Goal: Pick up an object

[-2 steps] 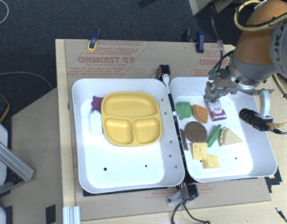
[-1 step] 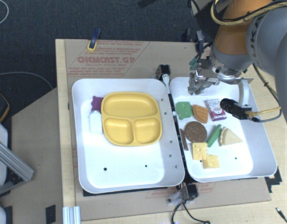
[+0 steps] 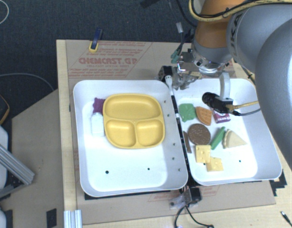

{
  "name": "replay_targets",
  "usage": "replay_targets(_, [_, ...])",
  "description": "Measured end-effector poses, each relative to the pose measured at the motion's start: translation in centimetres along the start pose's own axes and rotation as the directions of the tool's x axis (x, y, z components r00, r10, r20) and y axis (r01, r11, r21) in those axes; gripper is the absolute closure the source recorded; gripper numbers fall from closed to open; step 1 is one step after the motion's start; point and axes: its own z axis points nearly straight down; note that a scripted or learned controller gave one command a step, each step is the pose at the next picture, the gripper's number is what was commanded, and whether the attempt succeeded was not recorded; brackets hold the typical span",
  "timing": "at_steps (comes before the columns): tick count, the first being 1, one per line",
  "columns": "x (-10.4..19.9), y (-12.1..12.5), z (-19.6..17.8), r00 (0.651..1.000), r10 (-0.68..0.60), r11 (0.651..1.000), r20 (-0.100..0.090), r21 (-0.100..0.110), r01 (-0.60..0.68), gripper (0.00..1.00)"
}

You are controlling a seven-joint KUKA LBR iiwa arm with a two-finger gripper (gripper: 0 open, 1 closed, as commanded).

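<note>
Your gripper [image 3: 186, 77] hangs over the far-left corner of the right bin [image 3: 259, 172], close to the seam with the left bin [image 3: 84, 141]. You cannot tell from this slant how its claw stands. The toy food lies nearer the camera from there: the green leaf piece [image 3: 186, 112] sits closest, almost straight below the claw in the view, with the orange piece [image 3: 203, 115] just beside it and the brown round cookie [image 3: 199, 133] beyond. Expect a short reach toward the camera, then a descent.
</note>
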Motion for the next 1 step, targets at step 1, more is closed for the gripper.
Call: replay_targets(1, [1.7, 2.32, -1.71, 1.0, 0.003, 1.0, 0.002, -0.002, -0.003, 1.0])
